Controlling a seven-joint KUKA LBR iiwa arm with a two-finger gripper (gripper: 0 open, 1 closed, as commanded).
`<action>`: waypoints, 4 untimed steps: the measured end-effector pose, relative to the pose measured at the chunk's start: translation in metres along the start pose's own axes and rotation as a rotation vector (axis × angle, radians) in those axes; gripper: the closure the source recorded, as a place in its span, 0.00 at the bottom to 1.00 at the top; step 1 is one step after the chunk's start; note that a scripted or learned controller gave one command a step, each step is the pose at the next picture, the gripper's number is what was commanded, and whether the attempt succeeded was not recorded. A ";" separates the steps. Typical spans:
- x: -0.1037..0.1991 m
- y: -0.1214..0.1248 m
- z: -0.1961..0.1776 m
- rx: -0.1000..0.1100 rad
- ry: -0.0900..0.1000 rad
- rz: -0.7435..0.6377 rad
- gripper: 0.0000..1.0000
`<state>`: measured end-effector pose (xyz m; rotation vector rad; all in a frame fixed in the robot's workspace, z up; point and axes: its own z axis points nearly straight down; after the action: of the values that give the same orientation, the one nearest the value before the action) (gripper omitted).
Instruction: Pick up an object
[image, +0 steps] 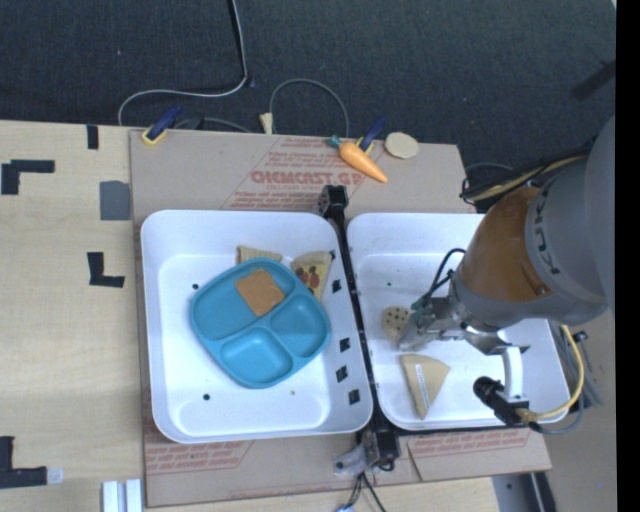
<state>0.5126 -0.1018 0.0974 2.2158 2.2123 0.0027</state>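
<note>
My gripper (412, 332) hangs low in the right bin (400, 232), its tip just right of a small tan holed piece (393, 321) that lies on the bin floor. A pale wedge of toy cheese (424, 383) lies just below the gripper. In the left bin (160, 300) a blue divided plate (262, 330) carries a brown square slice (261, 291). Two tan wedges, one (256, 256) and the other (316, 269), peek out behind the plate.
A toy carrot (361, 161) and a beige disc (402, 146) lie on the cardboard behind the bins. A black divider (349, 320) runs between the bins. The arm's grey body and orange band (510, 262) cover the right bin's right half. Cables lie beyond the cardboard.
</note>
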 end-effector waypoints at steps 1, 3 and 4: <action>0.001 0.000 -0.009 0.002 0.002 -0.001 1.00; 0.003 0.000 -0.027 0.005 0.005 -0.004 1.00; 0.004 0.000 -0.036 0.006 0.008 -0.005 1.00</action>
<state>0.5127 -0.0974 0.1333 2.2174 2.2242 0.0046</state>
